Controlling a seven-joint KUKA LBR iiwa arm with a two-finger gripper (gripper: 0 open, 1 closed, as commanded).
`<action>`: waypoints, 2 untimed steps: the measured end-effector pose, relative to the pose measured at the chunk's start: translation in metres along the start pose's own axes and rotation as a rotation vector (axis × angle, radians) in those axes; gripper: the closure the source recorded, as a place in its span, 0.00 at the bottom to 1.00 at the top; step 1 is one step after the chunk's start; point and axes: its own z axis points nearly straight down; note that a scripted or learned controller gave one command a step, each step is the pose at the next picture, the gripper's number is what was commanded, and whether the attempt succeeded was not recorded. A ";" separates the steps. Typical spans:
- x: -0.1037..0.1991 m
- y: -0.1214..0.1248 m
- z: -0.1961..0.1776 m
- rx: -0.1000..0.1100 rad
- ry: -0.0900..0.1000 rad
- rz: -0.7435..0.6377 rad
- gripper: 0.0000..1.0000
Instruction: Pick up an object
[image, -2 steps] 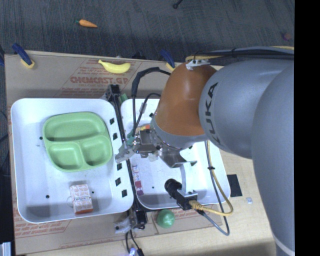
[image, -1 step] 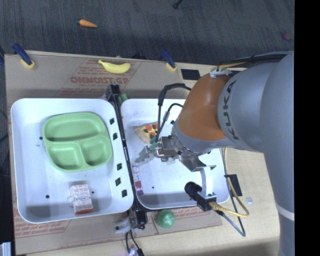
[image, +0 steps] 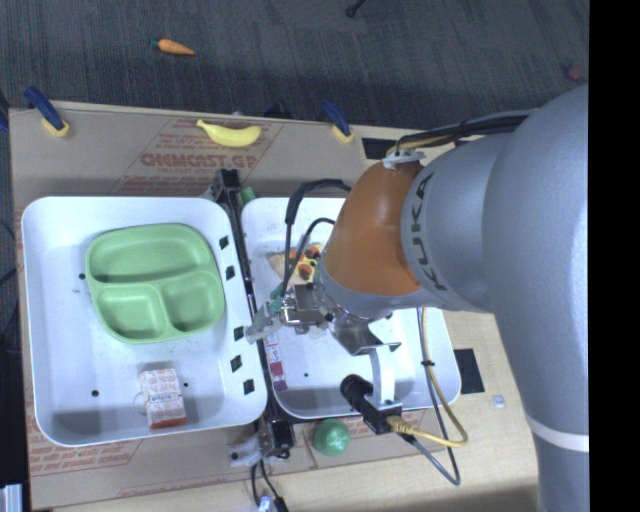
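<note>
Gripper (image: 285, 312) low over right bin (image: 300, 395) near its 9 o'clock wall, finger state cannot tell, possibly orange object (image: 303, 262) at 12 o'clock of it

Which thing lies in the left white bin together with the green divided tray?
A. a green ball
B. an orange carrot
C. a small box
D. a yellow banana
C: the small box lies in the left bin, in front of the green tray; the other things are outside both bins.
</note>
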 end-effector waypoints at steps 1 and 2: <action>-0.013 0.000 0.000 -0.001 -0.001 0.000 0.00; -0.065 -0.001 -0.017 -0.001 0.000 0.005 0.00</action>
